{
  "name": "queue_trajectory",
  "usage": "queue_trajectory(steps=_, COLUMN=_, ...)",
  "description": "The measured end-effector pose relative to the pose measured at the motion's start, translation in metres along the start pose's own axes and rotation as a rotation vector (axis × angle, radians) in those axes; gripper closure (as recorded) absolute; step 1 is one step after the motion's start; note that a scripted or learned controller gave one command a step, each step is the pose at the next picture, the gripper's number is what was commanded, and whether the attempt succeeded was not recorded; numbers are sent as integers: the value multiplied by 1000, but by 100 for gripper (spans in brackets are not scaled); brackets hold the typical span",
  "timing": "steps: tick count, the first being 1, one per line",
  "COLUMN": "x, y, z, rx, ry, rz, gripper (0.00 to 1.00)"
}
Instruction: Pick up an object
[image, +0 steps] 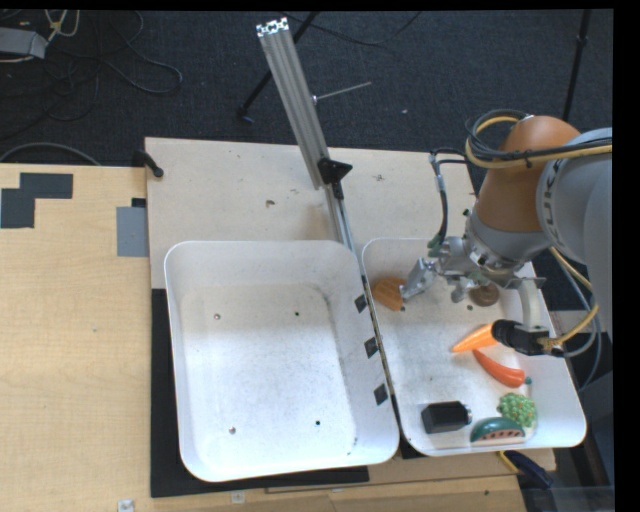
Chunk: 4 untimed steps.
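Over the right bin (560, 420), the end effector (412, 287) is reaching toward a brown object (387, 293) beside the divider; I cannot tell its state, and it is risking a shove against the wall.

The arm (560, 190) runs off the right edge, its base unseen. Its wrist covers part of the right bin's (560, 425) far wall. The jaws are too small and blurred to judge. The desk's (60, 330) left side is cut off.
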<state>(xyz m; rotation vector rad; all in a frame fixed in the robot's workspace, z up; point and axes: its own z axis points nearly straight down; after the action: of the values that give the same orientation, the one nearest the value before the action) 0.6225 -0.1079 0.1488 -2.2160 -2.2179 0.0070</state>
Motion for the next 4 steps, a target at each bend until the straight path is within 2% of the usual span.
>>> queue_trajectory(steps=1, x=1, y=-1, z=54, rx=1, ry=0, rz=0, gripper=0)
queue_trajectory(steps=2, x=0, y=0, z=41, rx=-3, ry=0, rz=6, gripper=100)
queue_trajectory(steps=4, x=6, y=12, z=-64, rx=-12, ry=-2, rz=0, gripper=100)
